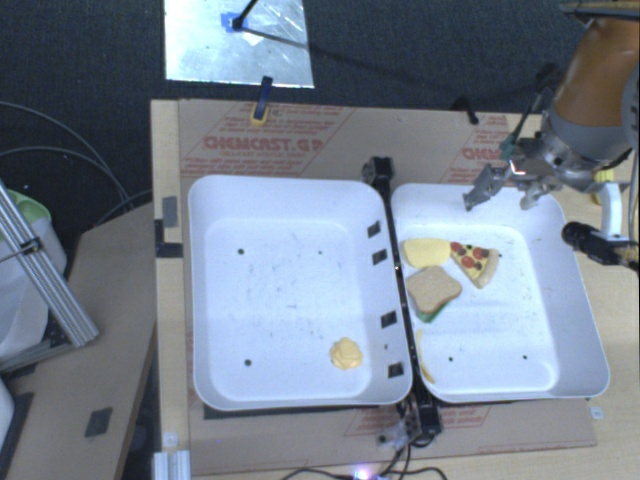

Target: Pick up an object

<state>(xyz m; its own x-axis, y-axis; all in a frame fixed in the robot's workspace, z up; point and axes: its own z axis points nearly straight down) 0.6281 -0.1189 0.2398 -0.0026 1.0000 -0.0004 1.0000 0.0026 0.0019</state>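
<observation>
My gripper (503, 194) hangs above the far edge of the right bin (570, 318), its two fingers spread open with nothing between them. Below and left of it lie a pizza slice (475, 261), a yellow cheese piece (426, 252) and a sandwich (433, 291), close together in the right bin's left part. A small yellow lump (346, 353) sits near the front right of the left bin (215, 268). A thin yellow strip (424, 363) lies by the right bin's left wall.
A black divider with clips (390, 268) runs between the bins. A silver plate (238, 28) lies on the dark floor beyond the bench. A metal frame (40, 278) stands at the left.
</observation>
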